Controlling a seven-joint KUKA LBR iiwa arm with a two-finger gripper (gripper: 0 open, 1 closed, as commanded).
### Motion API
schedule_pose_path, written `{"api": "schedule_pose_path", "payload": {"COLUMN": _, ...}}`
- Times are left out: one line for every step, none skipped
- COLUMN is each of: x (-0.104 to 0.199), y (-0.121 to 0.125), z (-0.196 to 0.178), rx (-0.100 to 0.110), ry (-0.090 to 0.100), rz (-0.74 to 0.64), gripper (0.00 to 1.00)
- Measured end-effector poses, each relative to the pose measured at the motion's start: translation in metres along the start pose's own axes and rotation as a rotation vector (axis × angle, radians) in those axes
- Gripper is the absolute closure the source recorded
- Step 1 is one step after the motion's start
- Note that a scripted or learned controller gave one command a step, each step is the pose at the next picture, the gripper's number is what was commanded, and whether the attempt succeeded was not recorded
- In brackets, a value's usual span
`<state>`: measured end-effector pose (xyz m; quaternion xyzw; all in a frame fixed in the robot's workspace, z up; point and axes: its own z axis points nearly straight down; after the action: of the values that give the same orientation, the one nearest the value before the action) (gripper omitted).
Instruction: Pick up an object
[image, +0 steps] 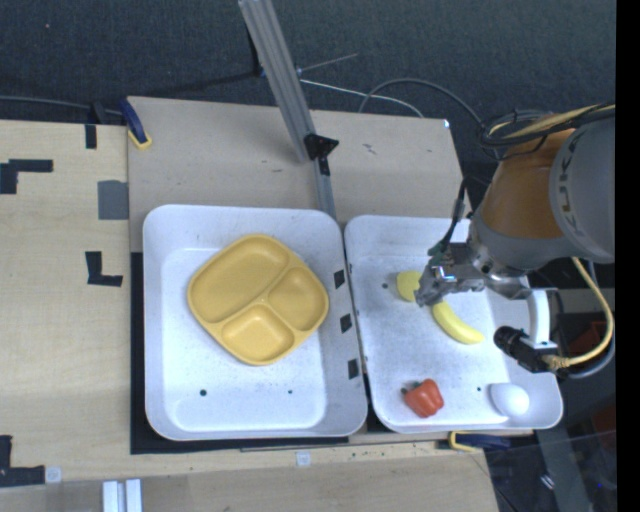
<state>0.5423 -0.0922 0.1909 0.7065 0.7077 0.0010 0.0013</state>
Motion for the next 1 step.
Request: {"api": "schedule_pose_path", "payload": {"x": 0.0099, "y": 0.0002, "z": -0.0484, "rx": -0.001, "ry": 0.000, "rz": -0.001, "gripper": 1.00}}
